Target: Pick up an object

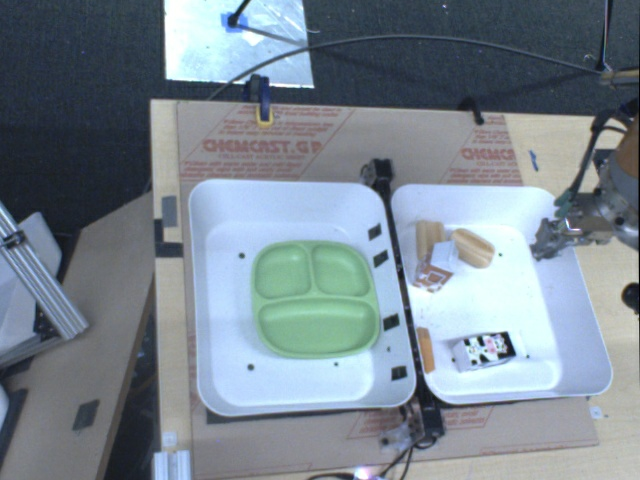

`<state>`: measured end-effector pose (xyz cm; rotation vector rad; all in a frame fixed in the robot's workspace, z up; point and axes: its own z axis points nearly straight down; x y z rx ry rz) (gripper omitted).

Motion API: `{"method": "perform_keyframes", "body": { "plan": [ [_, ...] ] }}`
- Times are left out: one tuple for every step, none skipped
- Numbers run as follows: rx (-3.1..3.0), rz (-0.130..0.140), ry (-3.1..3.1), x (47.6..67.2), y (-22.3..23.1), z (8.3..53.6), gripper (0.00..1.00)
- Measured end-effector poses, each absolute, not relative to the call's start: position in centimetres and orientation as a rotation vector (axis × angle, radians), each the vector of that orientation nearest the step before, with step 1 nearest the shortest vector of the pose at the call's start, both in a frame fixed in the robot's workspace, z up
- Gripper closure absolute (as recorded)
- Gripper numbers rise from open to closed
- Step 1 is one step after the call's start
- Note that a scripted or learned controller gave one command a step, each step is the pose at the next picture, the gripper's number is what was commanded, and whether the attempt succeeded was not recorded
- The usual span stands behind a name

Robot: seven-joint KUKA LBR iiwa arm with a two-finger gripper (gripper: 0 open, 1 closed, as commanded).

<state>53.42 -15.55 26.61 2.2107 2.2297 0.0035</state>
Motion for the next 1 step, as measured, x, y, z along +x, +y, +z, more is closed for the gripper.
{"method": "perform_keyframes", "body": {
  "plan": [
    [2.208,0.005,2.233,55.03,-9.77,26.78,1.00]
  ]
}}
